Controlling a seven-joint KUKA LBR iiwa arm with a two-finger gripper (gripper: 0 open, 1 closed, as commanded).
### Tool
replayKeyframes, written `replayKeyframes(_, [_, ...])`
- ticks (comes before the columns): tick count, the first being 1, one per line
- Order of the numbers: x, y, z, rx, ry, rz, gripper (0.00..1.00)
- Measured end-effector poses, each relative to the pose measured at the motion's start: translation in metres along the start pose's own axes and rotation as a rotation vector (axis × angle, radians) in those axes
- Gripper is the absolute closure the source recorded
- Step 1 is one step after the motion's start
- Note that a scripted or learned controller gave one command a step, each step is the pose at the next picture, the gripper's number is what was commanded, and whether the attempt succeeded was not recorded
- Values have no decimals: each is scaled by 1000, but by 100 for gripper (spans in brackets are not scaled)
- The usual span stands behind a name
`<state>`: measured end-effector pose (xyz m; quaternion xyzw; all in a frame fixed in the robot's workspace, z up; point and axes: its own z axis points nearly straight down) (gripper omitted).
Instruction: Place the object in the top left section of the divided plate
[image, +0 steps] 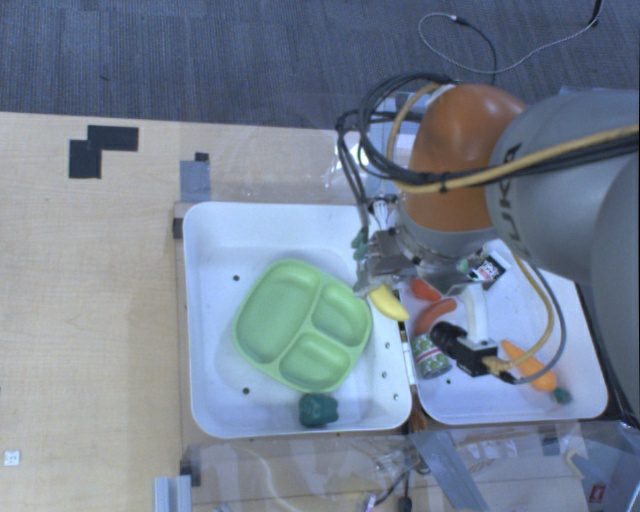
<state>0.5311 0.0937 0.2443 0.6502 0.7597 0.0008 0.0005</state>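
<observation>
— In the left bin (205, 330), what lies there?
— A light green divided plate (303, 325) at frame centre, a dark green lump (319, 409) just below it.
— And to its right?
— The gripper (376, 262) hangs over the bins' shared edge, a yellow banana (389, 303) just beneath it. Whether it is clamped, I cannot tell.
— Further right?
— A carrot (529, 367).
</observation>
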Motion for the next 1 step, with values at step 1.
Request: replayKeyframes(1, [0, 0, 0, -1, 0, 0, 0])
